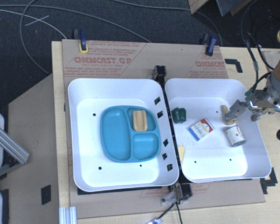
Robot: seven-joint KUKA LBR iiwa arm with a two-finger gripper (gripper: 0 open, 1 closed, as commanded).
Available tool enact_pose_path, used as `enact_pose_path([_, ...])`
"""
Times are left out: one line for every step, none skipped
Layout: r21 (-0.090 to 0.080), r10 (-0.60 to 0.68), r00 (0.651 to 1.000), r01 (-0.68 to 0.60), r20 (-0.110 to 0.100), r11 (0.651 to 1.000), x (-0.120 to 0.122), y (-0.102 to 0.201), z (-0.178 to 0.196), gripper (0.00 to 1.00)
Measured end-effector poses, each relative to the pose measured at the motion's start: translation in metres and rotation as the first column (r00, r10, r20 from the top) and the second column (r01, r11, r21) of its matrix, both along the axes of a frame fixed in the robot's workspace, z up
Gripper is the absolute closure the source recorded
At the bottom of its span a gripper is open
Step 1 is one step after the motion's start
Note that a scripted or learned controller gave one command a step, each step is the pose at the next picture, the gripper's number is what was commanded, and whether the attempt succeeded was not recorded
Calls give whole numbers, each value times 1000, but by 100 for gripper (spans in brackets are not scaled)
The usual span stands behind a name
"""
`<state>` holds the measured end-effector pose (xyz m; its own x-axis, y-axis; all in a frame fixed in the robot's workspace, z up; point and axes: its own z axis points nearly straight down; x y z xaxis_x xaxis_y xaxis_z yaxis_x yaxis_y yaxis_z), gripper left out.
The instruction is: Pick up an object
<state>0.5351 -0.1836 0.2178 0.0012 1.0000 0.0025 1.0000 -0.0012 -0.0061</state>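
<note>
1. My gripper (245,110) hung over the right side of the right bin (252,169), reaching in from the right edge of the bench (107,55).
2. My two fingers stood apart, one pointing down-left toward the bin floor, the other shorter and nearer the rim, with nothing between them.
3. A small tan object (227,114) lay just beside my left-hand fingertip; whether it touched the finger I could not tell.
4. A small white cylinder (234,135) lay on its side on the bin floor, just below my gripper and apart from it.
5. A small flat packet (200,129), white with blue and red print, lay near the middle of the right bin, tilted.
6. A dark green object (178,115) sat near the right bin's left wall, well apart from my gripper.
7. A yellow sliver (181,154) leaned at the lower left wall of that bin.
8. The left bin (81,125) held a blue divided tray (114,134), and a tan block (139,120) rested in its upper right compartment.
</note>
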Motion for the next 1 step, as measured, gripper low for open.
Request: enact_pose_path([1,1,1000,-1,1,1000,-1,8,-45,0])
